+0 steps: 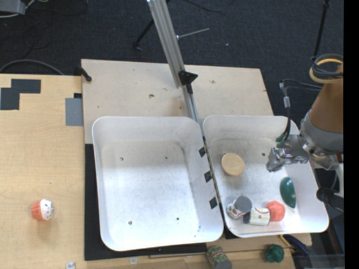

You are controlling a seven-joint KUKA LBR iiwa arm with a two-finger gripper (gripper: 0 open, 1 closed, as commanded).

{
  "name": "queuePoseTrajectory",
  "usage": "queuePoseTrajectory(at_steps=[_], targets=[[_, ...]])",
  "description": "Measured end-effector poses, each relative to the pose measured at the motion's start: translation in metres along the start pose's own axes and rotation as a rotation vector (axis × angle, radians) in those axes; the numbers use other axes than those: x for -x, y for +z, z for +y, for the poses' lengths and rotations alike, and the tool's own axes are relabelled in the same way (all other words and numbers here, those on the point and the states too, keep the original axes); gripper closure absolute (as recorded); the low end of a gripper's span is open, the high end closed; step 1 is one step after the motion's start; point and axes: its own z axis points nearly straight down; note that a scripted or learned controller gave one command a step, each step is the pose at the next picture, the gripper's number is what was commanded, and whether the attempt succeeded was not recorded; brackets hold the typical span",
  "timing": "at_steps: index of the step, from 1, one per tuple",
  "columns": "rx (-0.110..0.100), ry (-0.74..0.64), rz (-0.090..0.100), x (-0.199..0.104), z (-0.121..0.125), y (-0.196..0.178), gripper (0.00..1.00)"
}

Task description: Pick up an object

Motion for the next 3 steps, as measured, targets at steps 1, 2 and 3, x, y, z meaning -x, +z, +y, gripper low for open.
queuePoseTrajectory(at_steps=[1,2,3], targets=[[-0.005,-0.003,0.003,-0.049,0.013,0.012,1.0],[-0.003,-0.004,0.002,-0.095,0.023,0.003,1.0],[-0.004,-0.003,0.002,-0.144,0.031,-0.004,1.0]])
